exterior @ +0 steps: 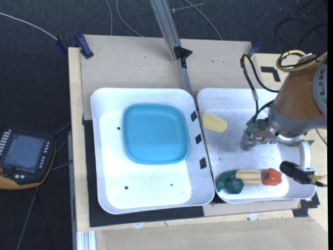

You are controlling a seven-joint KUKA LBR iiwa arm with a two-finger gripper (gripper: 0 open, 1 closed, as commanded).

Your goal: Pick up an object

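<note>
White plastic, two shallow bins side by side on the tan bench [130, 56]; using the right white bin [237, 105] as landmark.

Camera view:
- Grey arm with orange band [302, 95] comes in over the bin's right side. Two-finger gripper [251, 144] sits low over the bin's middle floor, nothing visible between its tips. Open or closed: cannot tell, too small and blurred.
- Inside the bin, 4 items. One flat pale yellow piece [214, 122] toward the upper left corner, near the gripper on its left, apart from it.
- Three lie in a row along the bin's near wall: dark green lumpy item [229, 183] at the left, tan cylindrical piece [248, 176] in the middle, red round tomato-like item [271, 177] at the right. Green touches tan, tan touches red. All three are below the gripper, not touching it.
- Black cable plug [294, 172] hangs over the bin's lower right, just beside the red item.
- Black cables [253, 87] loop down from the arm over the bin's upper right.
- Just left of the bin: left white bin [106, 191], touching it along the shared edge, holding one light blue square plate [155, 133].
- Metal pole [169, 27] runs diagonally from the top down to the seam between the bins.
- Two blue clamps: one [82, 45] on the bench's far left corner, one [253, 48] above the bin's far edge.
- Far left of the bin, off the bench on dark carpet: one handheld control pendant [23, 158].
</note>
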